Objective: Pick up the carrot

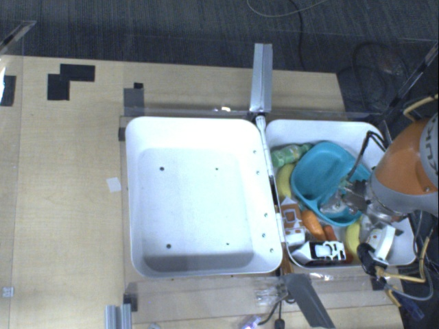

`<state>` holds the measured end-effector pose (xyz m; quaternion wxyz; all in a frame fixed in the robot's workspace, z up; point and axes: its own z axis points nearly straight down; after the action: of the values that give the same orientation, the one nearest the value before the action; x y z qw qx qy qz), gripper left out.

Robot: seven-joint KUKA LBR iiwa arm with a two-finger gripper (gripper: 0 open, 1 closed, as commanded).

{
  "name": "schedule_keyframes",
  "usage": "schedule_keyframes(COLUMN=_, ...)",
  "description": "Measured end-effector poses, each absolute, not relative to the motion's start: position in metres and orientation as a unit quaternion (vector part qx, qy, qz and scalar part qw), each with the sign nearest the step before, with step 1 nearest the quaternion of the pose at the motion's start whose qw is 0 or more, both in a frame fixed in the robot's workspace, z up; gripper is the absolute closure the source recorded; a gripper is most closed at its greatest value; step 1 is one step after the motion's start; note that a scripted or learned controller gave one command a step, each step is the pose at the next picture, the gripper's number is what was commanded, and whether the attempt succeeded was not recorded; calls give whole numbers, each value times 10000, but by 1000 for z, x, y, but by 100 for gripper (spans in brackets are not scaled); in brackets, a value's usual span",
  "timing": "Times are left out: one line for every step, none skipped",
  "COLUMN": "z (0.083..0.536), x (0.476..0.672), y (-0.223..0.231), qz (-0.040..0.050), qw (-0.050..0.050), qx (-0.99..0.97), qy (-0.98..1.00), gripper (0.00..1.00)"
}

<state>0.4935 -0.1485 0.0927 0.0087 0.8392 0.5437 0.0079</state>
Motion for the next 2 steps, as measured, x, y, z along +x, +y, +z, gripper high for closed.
schedule_keyframes(z=105, x=510, y=-127, qz=3, qw=0, qx=8948, qy=4466, gripper=0)
schedule_keyframes(z=113, x=508, y=-131, qz=-37, qw=2, qx=8950, qy=4461, gripper=100)
